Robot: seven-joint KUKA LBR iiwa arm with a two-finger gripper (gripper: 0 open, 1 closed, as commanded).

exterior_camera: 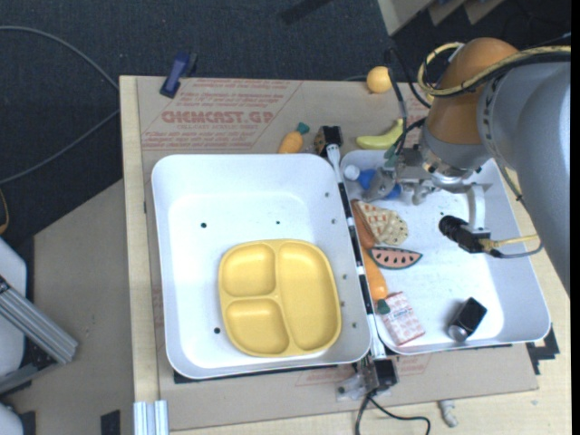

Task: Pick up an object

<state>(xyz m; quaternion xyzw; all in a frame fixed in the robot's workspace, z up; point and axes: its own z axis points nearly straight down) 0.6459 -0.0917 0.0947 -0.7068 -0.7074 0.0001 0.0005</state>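
A divided plate (279,297) lies in the left bin (181,243); a watermelon slice (396,258) lies in the right bin (517,288).

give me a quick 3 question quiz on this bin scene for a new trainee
1. True or false: the yellow divided plate lies in the left bin.
2. Multiple choice: which thing lies nearest the right bin's front edge? A) watermelon slice B) small pink packet C) waffle piece
3. Fill in: the gripper hangs over the ___ bin.

Key
1. True. The plate is in the left bin.
2. B. The packet sits at the front, close to the black block.
3. Right. The gripper is over that bin's far end, near the banana on its rim.
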